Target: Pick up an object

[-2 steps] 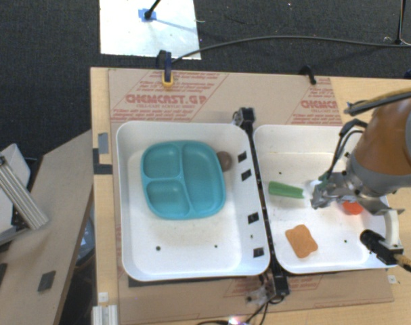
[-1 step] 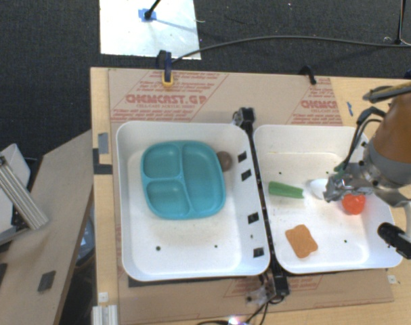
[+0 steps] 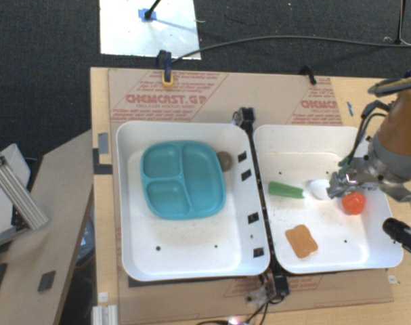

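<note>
In the right bin [image 3: 327, 263] lie a green stick-shaped piece [image 3: 286, 190], a small white object [image 3: 317, 189], a red-orange ball [image 3: 353, 203] and a flat orange piece [image 3: 301, 240]. My gripper [image 3: 339, 185] hangs low over the bin's right half, between the white object and the red-orange ball and close to both. The gripper body hides part of the ball's top. I see nothing lifted off the bin floor.
The left bin [image 3: 191, 263] holds a teal divided plate [image 3: 183, 179] with a small brown object [image 3: 224, 160] at its right rim. A black-clipped divider [image 3: 254, 195] runs between the bins. The grey arm [image 3: 398, 134] enters from the right.
</note>
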You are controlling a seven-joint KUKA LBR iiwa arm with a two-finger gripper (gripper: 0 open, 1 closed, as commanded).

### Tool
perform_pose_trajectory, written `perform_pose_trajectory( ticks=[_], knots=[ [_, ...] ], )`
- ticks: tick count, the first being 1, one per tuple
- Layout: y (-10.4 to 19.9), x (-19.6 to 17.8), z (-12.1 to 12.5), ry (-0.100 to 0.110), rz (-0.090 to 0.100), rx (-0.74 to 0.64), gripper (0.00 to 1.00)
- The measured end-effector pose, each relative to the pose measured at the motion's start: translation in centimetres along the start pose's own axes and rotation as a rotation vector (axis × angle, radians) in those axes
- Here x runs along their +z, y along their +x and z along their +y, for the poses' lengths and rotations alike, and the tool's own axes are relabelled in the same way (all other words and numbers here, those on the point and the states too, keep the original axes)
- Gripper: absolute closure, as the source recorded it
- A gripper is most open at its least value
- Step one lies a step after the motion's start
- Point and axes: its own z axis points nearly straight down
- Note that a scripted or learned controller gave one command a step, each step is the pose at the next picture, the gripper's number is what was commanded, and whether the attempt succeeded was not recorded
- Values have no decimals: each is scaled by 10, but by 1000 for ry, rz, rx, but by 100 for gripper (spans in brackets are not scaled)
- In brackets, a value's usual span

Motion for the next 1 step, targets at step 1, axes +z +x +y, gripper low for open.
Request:
perform_pose_trajectory(
  ticks=[1],
  knots=[
    [50,9,14,2,2,-5,100]
  ],
)
